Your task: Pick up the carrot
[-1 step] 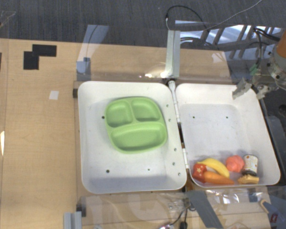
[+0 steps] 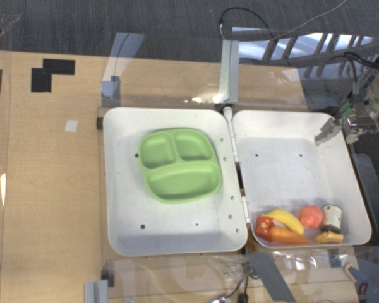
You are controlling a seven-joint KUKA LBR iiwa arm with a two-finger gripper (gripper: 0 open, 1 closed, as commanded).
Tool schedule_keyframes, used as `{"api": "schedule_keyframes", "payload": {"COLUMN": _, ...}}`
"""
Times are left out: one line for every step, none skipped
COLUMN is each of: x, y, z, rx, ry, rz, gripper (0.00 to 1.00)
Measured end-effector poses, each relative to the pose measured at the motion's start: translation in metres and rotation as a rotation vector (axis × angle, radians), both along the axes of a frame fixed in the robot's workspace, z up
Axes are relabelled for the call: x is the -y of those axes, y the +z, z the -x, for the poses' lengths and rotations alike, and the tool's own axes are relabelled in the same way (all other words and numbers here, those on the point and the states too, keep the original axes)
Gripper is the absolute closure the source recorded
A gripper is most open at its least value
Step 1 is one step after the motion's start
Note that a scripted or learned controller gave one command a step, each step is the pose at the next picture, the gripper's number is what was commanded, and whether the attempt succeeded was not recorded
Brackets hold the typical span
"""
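Observation:
The carrot (image 2: 290, 236) is orange and lies flat along the front wall of the right bin (image 2: 290, 156), near its front left corner. It touches a yellow banana (image 2: 285, 220) behind it and a red pepper (image 2: 263, 225) at its left end. My gripper (image 2: 338, 133) hangs open over the bin's far right corner, well behind the carrot, with nothing between its fingers.
A pinkish-orange round fruit (image 2: 312, 216), a small labelled can (image 2: 332, 216) and a yellow-brown item (image 2: 330, 237) sit right of the carrot. A green divided plate (image 2: 180, 164) lies in the left bin (image 2: 123, 188). A metal post (image 2: 229, 68) stands behind the bins.

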State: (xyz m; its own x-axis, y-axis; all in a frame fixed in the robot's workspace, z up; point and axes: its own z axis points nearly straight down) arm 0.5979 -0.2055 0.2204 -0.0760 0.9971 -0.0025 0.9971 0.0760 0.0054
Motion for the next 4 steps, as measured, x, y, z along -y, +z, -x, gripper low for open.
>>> {"api": "schedule_keyframes", "payload": {"x": -0.128, "y": -0.035, "z": -0.022, "rx": -0.003, "ry": -0.244, "rz": -0.004, "gripper": 0.0}}
{"api": "schedule_keyframes", "payload": {"x": -0.129, "y": -0.023, "z": -0.024, "rx": 0.002, "ry": -0.238, "rz": -0.004, "gripper": 1.0}}
{"api": "schedule_keyframes", "payload": {"x": -0.281, "y": -0.035, "z": -0.066, "rx": -0.002, "ry": -0.264, "rz": -0.005, "gripper": 1.0}}
{"api": "schedule_keyframes", "payload": {"x": -0.327, "y": -0.087, "z": -0.071, "rx": -0.002, "ry": 0.136, "rz": -0.003, "gripper": 1.0}}
